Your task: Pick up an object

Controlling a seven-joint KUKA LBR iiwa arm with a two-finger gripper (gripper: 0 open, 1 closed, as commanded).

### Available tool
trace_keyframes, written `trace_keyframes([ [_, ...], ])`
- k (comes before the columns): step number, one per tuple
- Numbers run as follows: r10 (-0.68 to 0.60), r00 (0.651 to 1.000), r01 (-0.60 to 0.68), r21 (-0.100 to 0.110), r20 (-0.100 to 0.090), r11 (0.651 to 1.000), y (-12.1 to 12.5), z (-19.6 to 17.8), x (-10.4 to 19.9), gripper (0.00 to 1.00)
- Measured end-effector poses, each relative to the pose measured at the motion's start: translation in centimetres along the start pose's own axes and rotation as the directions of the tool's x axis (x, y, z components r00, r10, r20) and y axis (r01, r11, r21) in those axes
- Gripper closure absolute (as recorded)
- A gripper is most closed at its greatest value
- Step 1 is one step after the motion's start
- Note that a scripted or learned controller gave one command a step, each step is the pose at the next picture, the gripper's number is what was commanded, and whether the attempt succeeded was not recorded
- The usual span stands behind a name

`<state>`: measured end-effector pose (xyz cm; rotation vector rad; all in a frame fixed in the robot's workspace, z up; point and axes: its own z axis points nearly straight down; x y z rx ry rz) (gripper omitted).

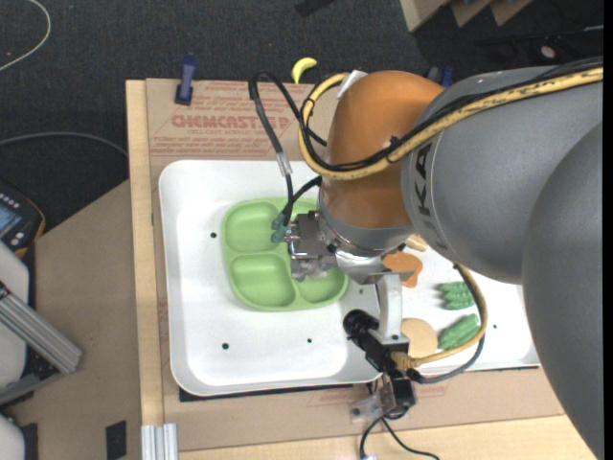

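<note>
Basically one slanted overhead camera view. Arm (479, 161) in from right, wrist low over seam between left bin (192, 286) and right bin (508, 348). Gripper (330, 262) buried under wrist housing; grip state impossible to tell. Green divided tray (259, 257) in left bin, its right part covered by wrist. In right bin, partly hidden: orange piece (407, 264), tan round piece (419, 333), two green pieces (458, 314). Likely target the tray, though not certain. Risks, as judgement: tray wide and shallow, so likely to slip or tip from a rim pinch; descent onto bin divider possible; loose cables (287, 151) could snag.
</note>
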<state>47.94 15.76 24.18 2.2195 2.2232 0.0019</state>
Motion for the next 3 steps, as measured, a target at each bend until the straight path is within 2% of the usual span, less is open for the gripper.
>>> trace_keyframes([
  [1, -0.001, 1.000, 0.001, -0.001, 0.000, 1.000, 0.0, -1.0, 0.0, 1.00],
  [2, 0.001, 1.000, -0.001, -0.020, -0.005, 1.000, 0.3, -28.3, -3.9, 1.00],
  [3, 0.002, 1.000, -0.002, 0.008, 0.003, 1.000, -0.1, -20.5, -2.8, 1.00],
])
